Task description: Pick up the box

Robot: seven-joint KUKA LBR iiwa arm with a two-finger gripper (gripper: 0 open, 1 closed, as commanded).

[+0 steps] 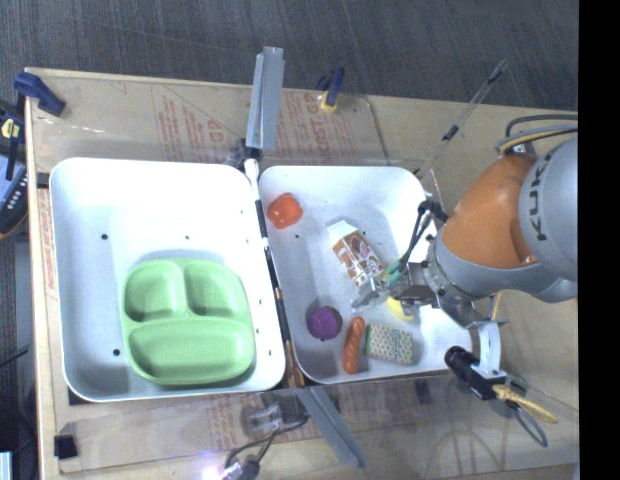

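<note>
Box (356,253) lies mid right bin (325,180), long axis toward far-left and near-right corners. Gripper (378,286) at its near end, grip state can't tell. Purple ball (324,320), sponge (390,345), orange sausage (354,344) by near edge.

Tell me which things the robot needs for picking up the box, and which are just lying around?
Needed: the box, the hand.

Just lying around: green tray, orange thing, purple thing, carrot, sponge.
</note>
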